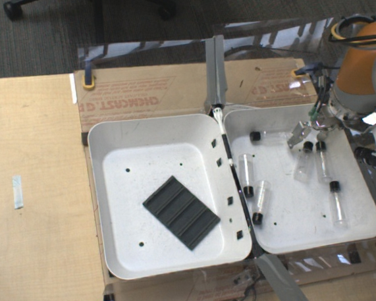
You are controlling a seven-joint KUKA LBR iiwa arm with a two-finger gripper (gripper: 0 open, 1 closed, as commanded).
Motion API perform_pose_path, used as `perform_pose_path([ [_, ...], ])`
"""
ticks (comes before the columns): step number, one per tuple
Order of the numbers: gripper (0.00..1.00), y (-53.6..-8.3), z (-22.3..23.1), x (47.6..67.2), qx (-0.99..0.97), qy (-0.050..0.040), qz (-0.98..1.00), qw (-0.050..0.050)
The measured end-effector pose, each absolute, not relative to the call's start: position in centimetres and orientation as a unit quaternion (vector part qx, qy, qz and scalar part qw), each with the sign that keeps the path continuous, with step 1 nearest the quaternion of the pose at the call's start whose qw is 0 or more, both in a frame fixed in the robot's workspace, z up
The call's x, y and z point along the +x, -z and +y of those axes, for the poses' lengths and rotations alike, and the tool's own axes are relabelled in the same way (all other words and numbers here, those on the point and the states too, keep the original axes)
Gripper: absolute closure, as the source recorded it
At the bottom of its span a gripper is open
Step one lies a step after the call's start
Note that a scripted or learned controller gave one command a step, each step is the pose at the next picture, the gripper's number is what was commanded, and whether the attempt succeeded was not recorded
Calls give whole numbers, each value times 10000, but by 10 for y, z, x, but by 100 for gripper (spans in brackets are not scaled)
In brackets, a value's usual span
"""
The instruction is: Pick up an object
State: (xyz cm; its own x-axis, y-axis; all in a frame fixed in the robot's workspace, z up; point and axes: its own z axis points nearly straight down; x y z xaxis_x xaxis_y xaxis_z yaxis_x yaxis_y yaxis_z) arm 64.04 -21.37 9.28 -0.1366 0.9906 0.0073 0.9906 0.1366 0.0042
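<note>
A dark grey ribbed slab [181,212] lies at a slant in the middle of the left bin [112,187]. Several clear tubes with black caps are scattered in the right bin [295,235]: one tube [246,174] by the left wall, another [260,201] beside it, and one [337,206] toward the right wall. My gripper [309,135] hangs low over the far right part of the right bin, open, with nothing between its fingers. A capped tube [322,161] lies just in front of it.
The grey arm with its orange band [356,74] comes in over the right bin's far right corner, trailing cables. A grey divider bar [215,71] stands behind the seam between the bins. Brown cardboard [143,94] lies behind the bins, and a wooden tabletop [33,194] to the left.
</note>
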Motion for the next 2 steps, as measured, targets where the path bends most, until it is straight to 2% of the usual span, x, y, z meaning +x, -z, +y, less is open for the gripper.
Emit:
perform_pose_path([
  [1,0,-93,-215,600,-6437,40,-7653,17],
  [2,100,-102,-219,599,-6459,16,-7634,-7],
])
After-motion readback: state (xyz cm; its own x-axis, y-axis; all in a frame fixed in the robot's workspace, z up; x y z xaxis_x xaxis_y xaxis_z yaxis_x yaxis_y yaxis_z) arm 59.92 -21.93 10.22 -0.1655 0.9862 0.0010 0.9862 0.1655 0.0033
